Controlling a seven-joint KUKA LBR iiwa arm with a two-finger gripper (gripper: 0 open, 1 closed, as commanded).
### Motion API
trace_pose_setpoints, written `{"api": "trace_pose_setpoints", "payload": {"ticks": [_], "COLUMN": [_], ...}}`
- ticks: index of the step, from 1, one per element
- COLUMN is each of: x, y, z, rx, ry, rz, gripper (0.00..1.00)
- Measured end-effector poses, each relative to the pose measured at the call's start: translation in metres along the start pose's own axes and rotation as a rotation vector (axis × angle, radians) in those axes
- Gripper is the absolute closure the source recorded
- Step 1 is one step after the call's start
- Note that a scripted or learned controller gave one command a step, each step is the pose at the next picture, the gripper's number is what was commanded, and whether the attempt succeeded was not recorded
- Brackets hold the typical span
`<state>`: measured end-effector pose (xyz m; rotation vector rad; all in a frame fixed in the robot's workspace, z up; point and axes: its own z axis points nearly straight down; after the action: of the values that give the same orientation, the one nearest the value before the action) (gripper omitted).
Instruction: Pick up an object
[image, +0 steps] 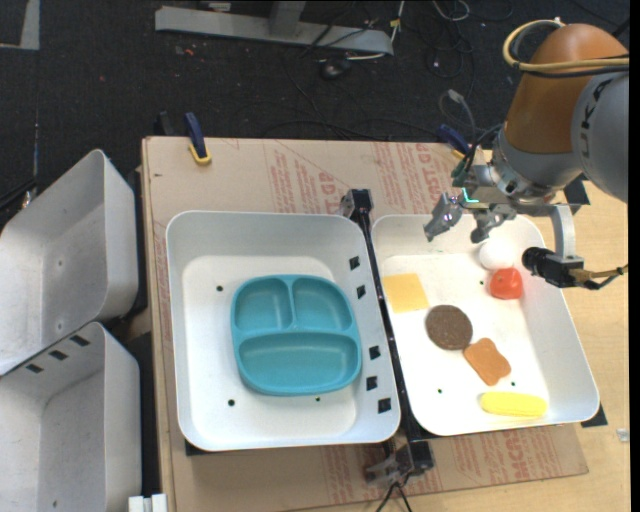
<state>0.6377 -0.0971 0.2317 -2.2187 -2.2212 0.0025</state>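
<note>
The right bin (575, 345) holds a yellow square slice (405, 292), a brown round disc (449, 327), an orange toast-shaped piece (487, 361), a yellow oblong piece (513, 404), a small red object (506, 283) and a white rounded object (497, 252). My gripper (460, 222) hangs over the bin's far edge, above and left of the white object. It is open, and nothing sits between its fingers (438, 217).
The left bin (190, 300) carries a teal divided plate (296, 335). A black divider (375, 300) runs between the two bins. Two more white bins (60, 260) lean off the bench's left side. A blue and yellow clamp (197, 140) grips the far left corner.
</note>
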Motion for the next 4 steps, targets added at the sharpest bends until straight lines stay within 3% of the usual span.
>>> {"api": "trace_pose_setpoints", "payload": {"ticks": [1,4], "x": [0.0,0.006], "y": [0.001,0.0], "z": [-0.001,0.14], "rx": [-0.003,0.002], "ry": [0.0,0.0], "rz": [0.0,0.002], "gripper": [0.0,0.0]}}
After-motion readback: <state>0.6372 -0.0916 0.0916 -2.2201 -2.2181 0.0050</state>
